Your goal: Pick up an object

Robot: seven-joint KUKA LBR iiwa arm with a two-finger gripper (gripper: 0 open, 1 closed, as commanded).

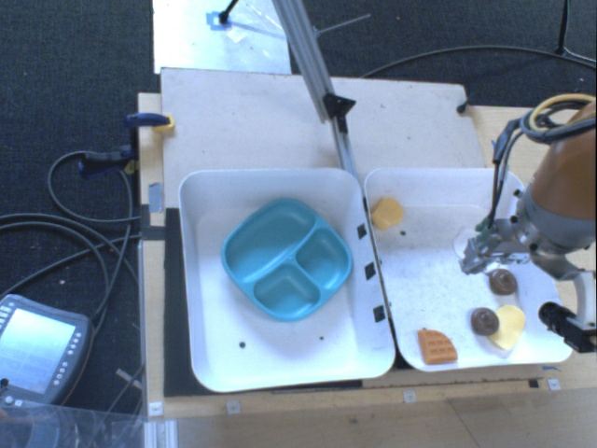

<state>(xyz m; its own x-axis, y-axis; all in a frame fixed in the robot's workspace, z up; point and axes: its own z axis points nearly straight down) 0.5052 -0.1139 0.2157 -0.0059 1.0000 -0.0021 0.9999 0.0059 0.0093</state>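
Hovered low at right of frame in the right bin (pixel 410 250), gripper (pixel 478 256) just beside a small brown round piece (pixel 503 282), fingers too blurred to tell apart or together, nothing seen held, so judged lift not yet done, with piece lying flat, dark, disc-like.

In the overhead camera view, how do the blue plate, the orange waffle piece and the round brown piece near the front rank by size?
1. blue plate
2. orange waffle piece
3. round brown piece
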